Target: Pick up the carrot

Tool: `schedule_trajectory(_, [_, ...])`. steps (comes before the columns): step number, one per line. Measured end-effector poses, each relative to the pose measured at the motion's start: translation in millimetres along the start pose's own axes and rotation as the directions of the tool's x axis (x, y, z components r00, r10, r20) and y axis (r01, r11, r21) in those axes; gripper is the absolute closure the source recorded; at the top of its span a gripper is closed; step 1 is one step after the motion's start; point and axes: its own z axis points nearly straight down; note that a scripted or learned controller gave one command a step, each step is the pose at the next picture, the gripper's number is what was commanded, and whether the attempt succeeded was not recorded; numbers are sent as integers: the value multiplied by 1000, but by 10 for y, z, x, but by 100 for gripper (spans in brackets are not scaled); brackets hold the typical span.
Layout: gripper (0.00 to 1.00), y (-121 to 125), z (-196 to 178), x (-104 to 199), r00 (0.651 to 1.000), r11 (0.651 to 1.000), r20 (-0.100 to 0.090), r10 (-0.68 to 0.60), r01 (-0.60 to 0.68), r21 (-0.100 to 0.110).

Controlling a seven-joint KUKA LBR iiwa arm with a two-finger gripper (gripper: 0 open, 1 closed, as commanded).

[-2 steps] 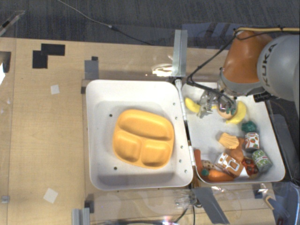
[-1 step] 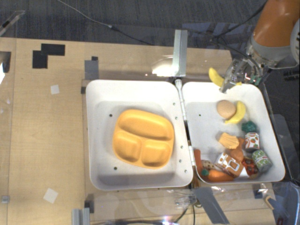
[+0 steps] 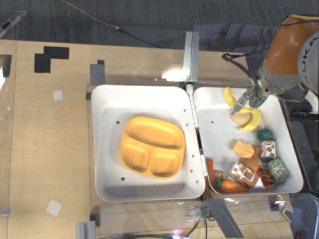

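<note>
Over the far part of the right bin (image 3: 291,151), the gripper (image 3: 244,105) hung low, reaching in from the right on the grey arm (image 3: 289,49) with its orange band. Its jaws pointed down and to the left, with their tips just above a small tan, rounded piece (image 3: 241,118); whether they stood apart or together could not be told, and nothing could be seen held between them. A yellow banana (image 3: 249,114) curved beside and under the tips, touching the tan piece.

The carrot (image 3: 234,186) lay well apart from the gripper, in the near part of the same bin, an orange shape flat along the near wall. A small white and brown carton (image 3: 242,173) sat just beyond it, touching or overlapping it. To the left of the carrot stood a reddish-brown piece (image 3: 210,169) against the bin's left wall. To the right were a green can (image 3: 277,169) and a small white and red carton (image 3: 268,150), with a dark green object (image 3: 264,134) farther back. A pale orange ridged wafer (image 3: 243,148) lay near the bin's middle.

The left bin (image 3: 104,133) held a yellow divided tray (image 3: 152,147), set at a slight slant near its middle. Both bins sat side by side on the wooden tabletop (image 3: 45,148).
</note>
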Motion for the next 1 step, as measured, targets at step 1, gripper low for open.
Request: schedule_trajectory(1, [100,-65,-461,-51,966,966,5,260,-260,-5])
